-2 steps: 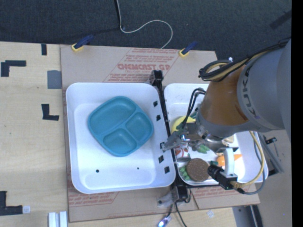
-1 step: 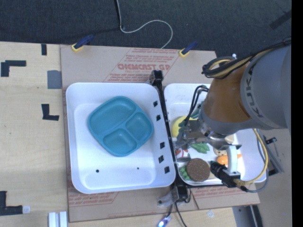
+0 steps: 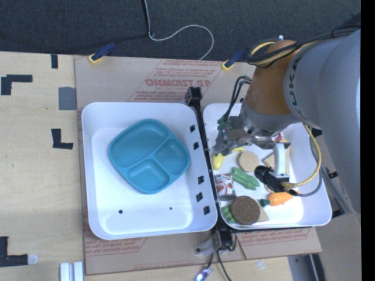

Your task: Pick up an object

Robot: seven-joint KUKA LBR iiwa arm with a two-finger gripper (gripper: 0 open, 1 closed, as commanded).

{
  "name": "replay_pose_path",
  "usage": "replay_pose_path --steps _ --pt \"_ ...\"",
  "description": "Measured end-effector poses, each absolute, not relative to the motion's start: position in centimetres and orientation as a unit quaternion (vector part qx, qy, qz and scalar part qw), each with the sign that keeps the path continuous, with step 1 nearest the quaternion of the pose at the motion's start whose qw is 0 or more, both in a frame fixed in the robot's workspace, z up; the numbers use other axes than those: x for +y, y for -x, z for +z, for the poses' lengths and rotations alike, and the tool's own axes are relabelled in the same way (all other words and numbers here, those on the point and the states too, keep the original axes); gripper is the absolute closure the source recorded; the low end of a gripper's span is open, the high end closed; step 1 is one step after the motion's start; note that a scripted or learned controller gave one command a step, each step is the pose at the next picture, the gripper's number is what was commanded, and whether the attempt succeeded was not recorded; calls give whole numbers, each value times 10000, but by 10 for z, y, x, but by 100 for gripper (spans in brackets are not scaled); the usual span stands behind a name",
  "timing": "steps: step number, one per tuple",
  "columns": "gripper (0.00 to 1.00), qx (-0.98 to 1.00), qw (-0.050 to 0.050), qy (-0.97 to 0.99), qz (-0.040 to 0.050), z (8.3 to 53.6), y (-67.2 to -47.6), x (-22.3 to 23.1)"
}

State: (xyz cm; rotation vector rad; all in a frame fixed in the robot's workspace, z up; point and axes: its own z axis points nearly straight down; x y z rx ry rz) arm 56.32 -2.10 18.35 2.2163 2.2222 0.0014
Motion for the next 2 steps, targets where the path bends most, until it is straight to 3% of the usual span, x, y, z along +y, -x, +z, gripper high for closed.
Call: replay_pose_path --steps 1,2 --pt "100 7100 5 -7042 26 265 -525 37" --pt "100 7090 24 -7052 43 387 -485 47"
